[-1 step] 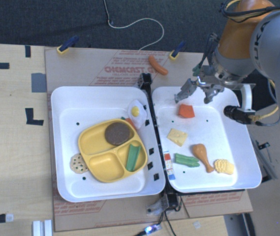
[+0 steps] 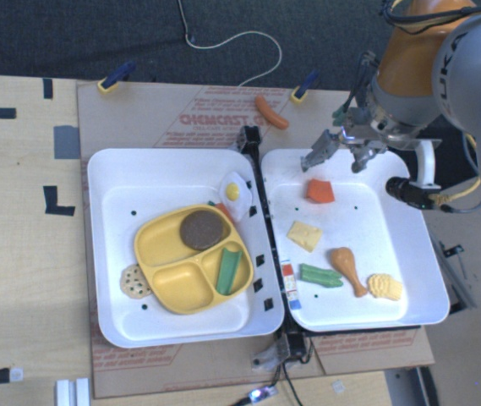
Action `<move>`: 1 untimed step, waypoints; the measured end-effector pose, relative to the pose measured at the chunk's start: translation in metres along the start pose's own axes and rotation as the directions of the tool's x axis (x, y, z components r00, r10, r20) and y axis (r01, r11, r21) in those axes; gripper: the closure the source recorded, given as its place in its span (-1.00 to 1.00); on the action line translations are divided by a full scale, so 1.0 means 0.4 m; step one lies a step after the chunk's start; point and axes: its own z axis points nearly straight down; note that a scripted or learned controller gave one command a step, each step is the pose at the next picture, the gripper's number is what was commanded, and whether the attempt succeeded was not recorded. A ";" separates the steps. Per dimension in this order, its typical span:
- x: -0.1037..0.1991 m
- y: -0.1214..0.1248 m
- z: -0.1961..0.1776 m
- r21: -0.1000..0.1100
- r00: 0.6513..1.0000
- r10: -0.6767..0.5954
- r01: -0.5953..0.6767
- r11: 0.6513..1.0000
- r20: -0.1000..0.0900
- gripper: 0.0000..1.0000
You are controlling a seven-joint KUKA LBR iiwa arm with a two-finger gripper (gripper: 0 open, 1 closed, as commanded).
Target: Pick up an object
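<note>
Gripper (image 2: 340, 152), jaws apart, hangs upper right of the frame over the right bin (image 2: 418, 307), just above the orange block (image 2: 320, 192). Descending off-centre could nudge it aside.

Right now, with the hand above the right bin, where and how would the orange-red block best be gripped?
Probably across the orange-red block, on two opposite flat sides, coming straight down from above. It lies alone on the right bin floor with free space all round, and the open hand hovers just above and beyond it, so a short descent may do.
</note>
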 end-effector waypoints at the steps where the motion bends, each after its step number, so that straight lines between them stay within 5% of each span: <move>1: 0.025 -0.008 0.141 0.004 1.000 0.000 0.000 1.000 0.001 -1.00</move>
